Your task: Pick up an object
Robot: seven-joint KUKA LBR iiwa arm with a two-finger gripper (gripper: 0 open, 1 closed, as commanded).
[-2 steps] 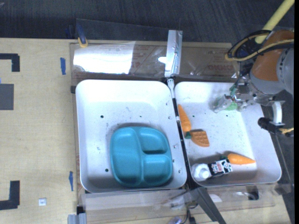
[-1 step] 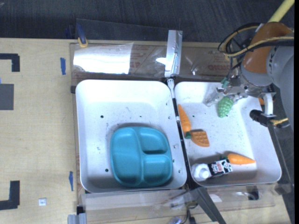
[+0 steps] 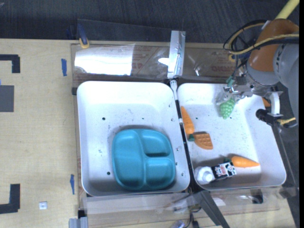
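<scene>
Green grapes [image 3: 227, 108] pinched in gripper [image 3: 231, 95], hanging over right bin [image 3: 270, 146] near its back edge, below: two carrots [image 3: 187, 121] [image 3: 245, 162], waffle [image 3: 203, 140], milk bottle [image 3: 216, 172], teal tray [image 3: 142, 159] in left bin [image 3: 95, 103].

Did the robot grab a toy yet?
Maybe. The gripper is over the right white bin, with a bumpy green bunch of toy grapes hanging just below it, apparently off the floor. The fingers' hold is unclear. Left: lifting it clear.
</scene>
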